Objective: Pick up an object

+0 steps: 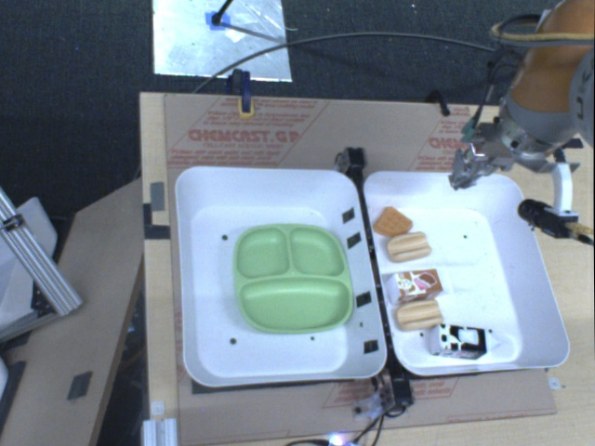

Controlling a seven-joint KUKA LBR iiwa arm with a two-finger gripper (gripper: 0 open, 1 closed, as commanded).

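Two shallow white bins sit side by side on the tabletop, which is covered by a tan board printed with red lettering. The left bin holds a pale green divided plate with two small compartments on its far side and one long compartment on its near side.

The right bin holds five small objects in a rough line down its left part. Farthest is an orange-brown waffle-like piece, its surface ridged. Just near of it, about touching, lies a tan hot-dog bun, rounded and lying crosswise. Next comes a small flat card, brown with a white and red picture. Just near of that lies a second tan bun. Nearest is a black-and-white box, close to the bin's near wall.

The grey arm reaches in from the right, and its tool hangs at the far rim of the right bin, well apart from all five objects. Whether the tool is wide or narrow cannot be told; nothing shows between its tips.
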